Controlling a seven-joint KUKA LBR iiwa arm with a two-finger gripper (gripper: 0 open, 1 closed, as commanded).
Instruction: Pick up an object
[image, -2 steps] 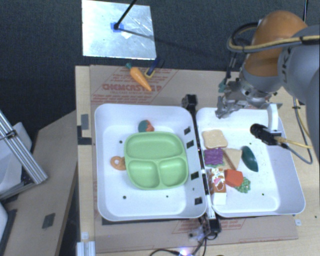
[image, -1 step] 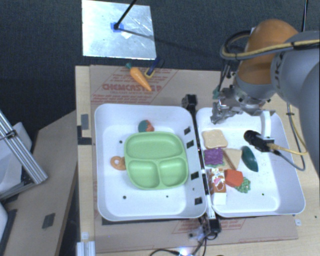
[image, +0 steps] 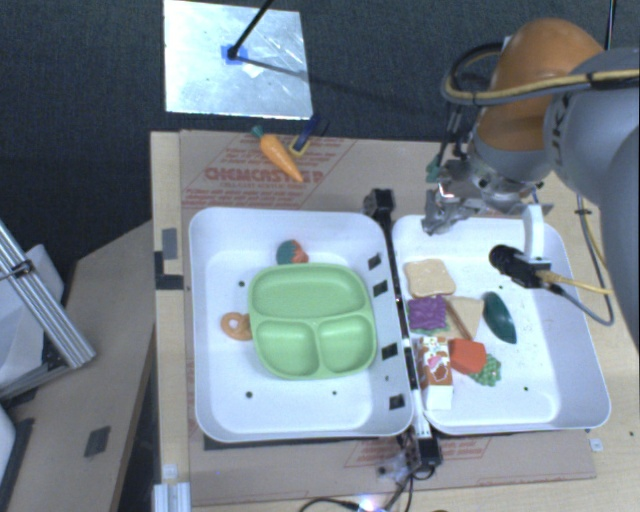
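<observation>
- My gripper (image: 440, 222) hangs over the far left corner of the right bin (image: 575, 330); at this slant I cannot tell whether it is open or closed, and I see nothing held in it.
- No single object is named, so I weigh the candidates, all lying toward the camera from my gripper.
- The toast slice (image: 430, 277) is nearest, just in front of me. It looks like light, stiff toy food, flat on the floor. I judge its thin edges are the only hold, and they could slip.
- The purple piece (image: 428, 313) lies just beyond the toast, touching the tan block (image: 463, 318). It looks lumpier, so probably easier to pinch across its width.
- The dark green piece (image: 499, 317) lies apart, in front and to the side. Its smooth, tapered shape may squirt out, so I would take it across the middle.
- The red piece (image: 467, 355) and the small green sprig (image: 488, 373) lie farthest and crowd each other.
- My pick would be the toast or the purple piece: light, rigid, not fragile.
</observation>
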